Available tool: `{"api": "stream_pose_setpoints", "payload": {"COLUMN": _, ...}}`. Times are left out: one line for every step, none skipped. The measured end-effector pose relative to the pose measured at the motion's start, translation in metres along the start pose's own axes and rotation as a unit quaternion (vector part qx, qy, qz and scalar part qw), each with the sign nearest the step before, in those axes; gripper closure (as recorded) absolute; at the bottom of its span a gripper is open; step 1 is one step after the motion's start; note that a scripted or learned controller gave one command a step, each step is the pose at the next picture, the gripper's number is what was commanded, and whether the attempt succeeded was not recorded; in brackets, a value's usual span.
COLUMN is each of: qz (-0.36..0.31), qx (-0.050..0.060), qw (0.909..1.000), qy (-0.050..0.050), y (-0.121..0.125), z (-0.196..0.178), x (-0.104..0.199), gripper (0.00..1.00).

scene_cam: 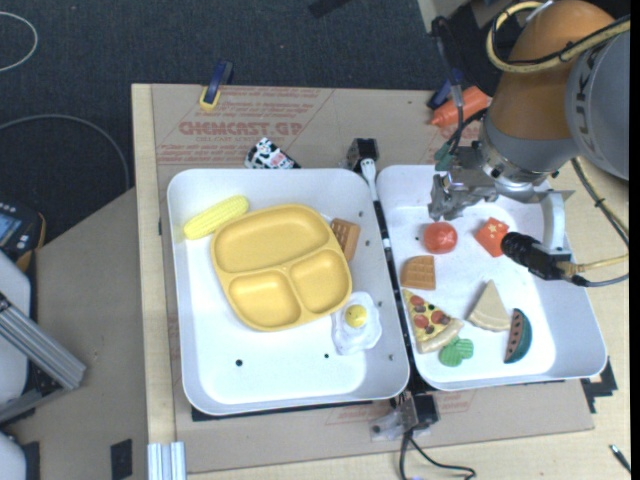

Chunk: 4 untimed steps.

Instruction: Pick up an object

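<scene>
The two-finger gripper [447, 202] hung low in the right white bin [575, 308], just above a round red toy tomato [438, 236]; whether it was open or closed could not be told. A red cube-like toy [492, 235] lay nearby. A yellow three-compartment plastic plate [280, 265] sat in the left white bin [200, 338].

"CHEMCAST GP" in red on the brown bench sheet [250, 118]
</scene>
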<state>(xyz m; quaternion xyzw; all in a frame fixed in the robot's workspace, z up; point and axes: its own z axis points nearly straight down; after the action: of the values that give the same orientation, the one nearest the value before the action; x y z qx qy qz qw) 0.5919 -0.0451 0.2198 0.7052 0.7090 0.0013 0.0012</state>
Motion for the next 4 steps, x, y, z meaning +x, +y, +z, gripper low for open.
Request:
{"api": "stream_pose_setpoints", "payload": {"qz": 0.002, "qx": 0.0, "qw": 1.0, "qy": 0.0, "y": -0.005, "z": -0.015, "x": -0.004, "gripper": 1.0}}
{"api": "stream_pose_setpoints", "payload": {"qz": 0.003, "qx": 0.004, "qw": 1.0, "qy": 0.0, "y": -0.008, "z": 0.003, "x": -0.01, "gripper": 1.0}}
{"api": "stream_pose_setpoints", "payload": {"qz": 0.002, "qx": 0.001, "qw": 1.0, "qy": 0.0, "y": -0.003, "z": 0.002, "x": -0.005, "gripper": 1.0}}
{"api": "stream_pose_setpoints", "payload": {"qz": 0.002, "qx": 0.001, "qw": 1.0, "qy": 0.0, "y": -0.015, "z": -0.015, "x": -0.002, "gripper": 1.0}}
